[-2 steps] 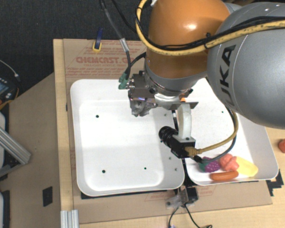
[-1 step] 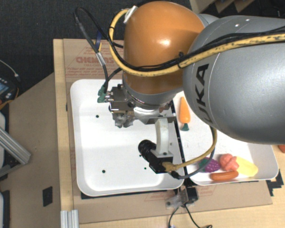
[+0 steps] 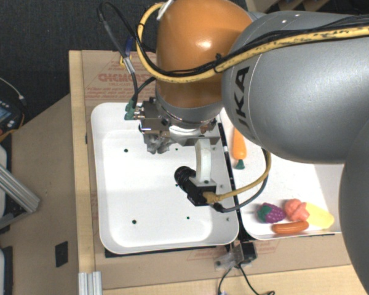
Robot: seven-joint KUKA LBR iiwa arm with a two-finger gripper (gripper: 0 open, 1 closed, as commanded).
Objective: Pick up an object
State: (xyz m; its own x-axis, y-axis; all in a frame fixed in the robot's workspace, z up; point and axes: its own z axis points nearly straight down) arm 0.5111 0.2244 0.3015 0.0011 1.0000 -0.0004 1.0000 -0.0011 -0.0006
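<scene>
Your gripper [image 3: 155, 143] is hovering over the far part of the left bin [image 3: 111, 183], and the wrist is hiding whether it is apart or together. The toys are lying in the right bin [image 3: 253, 225], with the carrot [image 3: 238, 146] far and the grapes [image 3: 271, 213] and sausage [image 3: 289, 227] near, so you are likely needing a swing right.

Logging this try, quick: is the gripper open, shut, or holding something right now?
Gripper: cannot be told; the wrist above hides much of it, over the bin on the view's left.
</scene>
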